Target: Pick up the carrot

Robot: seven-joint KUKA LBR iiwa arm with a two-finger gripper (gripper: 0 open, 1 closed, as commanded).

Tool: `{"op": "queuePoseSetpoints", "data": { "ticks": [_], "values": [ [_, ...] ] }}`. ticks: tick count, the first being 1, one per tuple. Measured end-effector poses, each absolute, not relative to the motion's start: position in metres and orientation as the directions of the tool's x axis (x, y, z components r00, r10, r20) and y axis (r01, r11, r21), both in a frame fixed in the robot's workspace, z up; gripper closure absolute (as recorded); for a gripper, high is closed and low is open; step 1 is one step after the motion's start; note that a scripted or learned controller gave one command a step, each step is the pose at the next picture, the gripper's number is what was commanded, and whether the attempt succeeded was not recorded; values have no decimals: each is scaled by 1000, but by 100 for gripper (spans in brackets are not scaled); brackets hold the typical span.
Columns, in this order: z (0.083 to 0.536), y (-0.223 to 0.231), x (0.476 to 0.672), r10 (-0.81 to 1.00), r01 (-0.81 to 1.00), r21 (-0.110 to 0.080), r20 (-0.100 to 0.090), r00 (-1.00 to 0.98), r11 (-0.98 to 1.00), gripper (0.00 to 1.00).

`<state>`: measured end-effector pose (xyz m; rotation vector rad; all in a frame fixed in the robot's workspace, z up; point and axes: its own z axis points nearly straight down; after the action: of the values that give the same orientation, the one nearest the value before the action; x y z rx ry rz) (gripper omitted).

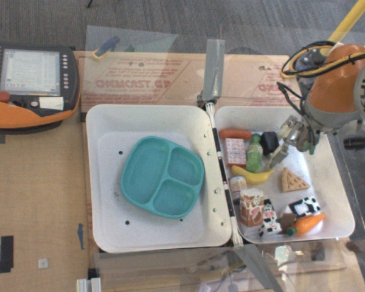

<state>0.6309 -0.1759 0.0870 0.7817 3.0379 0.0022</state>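
Right bin [340, 181] sits under the arm's empty, spread fingers [290, 143], carrot [308, 224] well apart.

A teal divided plate [163, 176] lay in the left bin [100, 123]; right of it sat a banana [251, 175] and green bottle [254, 153].

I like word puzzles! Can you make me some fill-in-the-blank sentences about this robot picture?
1. The teal plate sits in the ____ bin.
2. The plate has ____ sections.
3. The carrot lies in the right bin's ____ corner, beside the toy cow.
4. The yellow banana lies just below the ____ bottle.

Missing words: left; three; bottom-right; green
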Motion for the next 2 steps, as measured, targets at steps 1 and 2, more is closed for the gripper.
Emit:
{"op": "queuePoseSetpoints", "data": {
  "ticks": [1,2],
  "values": [
    [88,-155,562,57,57,0,-8,-998,998,0],
    [127,-176,527,-76,-76,-2,-21,-997,997,0]
  ]
}}
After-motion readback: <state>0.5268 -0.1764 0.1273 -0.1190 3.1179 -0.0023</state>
